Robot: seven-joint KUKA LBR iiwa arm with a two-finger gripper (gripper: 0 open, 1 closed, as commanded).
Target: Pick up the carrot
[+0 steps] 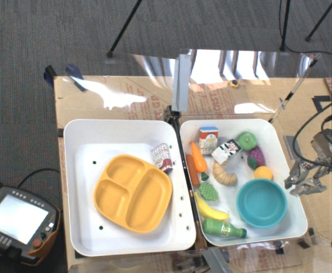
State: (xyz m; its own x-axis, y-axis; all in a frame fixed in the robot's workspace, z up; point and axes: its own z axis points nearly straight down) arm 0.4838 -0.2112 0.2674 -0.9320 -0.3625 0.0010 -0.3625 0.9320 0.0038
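Carrot point(198, 157) lies in the right bin point(285, 152), hard against the bin's left wall, roughly mid-length of that wall. Long axis runs near-to-far, tilted slightly; which end is the tip I can't tell. A darker orange-red piece point(192, 171) sits just beside it on the left, same orientation.

Gripper point(304, 183) is outside the right bin, past its right wall, over the tabletop point(98, 98) near the right edge. Metal linkage and cables show there; finger opening can't be read from this angle, so state unknown. Nothing visible between the fingers. Well apart from the carrot, with the whole bin width between them.

Right bin contents:
- small carton point(208, 136) at the far left
- black-and-white box point(226, 151) just right of the carrot
- green apple point(246, 140) at the far right, purple grapes point(256, 156) nearer than it
- orange fruit point(262, 173) touching the rim of the teal bowl point(261, 203)
- croissant point(224, 174) mid-bin
- green bumpy item point(209, 191), banana point(210, 208), green bottle point(223, 228) along the near left

Left bin point(81, 141) holds a yellow divided plate point(133, 193), three compartments, and a small red-and-white can point(162, 156) at its far right corner, near the bin's right wall.
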